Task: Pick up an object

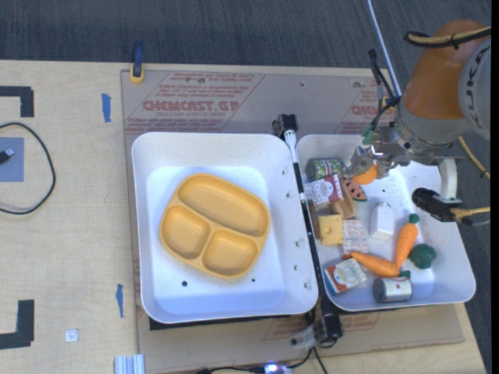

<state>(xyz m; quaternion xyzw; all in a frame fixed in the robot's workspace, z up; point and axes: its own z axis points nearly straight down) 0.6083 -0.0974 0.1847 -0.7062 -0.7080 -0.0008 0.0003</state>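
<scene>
Watermelon slice (360, 177), in the right bin (460, 287), sits right at the tip of the gripper (371, 156), just below-left of it; I cannot tell the gripper's state. Packets (323, 187) crowd its far side, so a descent slightly off could nudge the slice aside. Farther out, carrots (405, 242) lie well clear.

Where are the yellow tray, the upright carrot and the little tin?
yellow tray (215, 224), camera view, middle where its compartments meet.
upright carrot (405, 244), camera view, orange body.
tin (392, 289), camera view, its side.
</scene>
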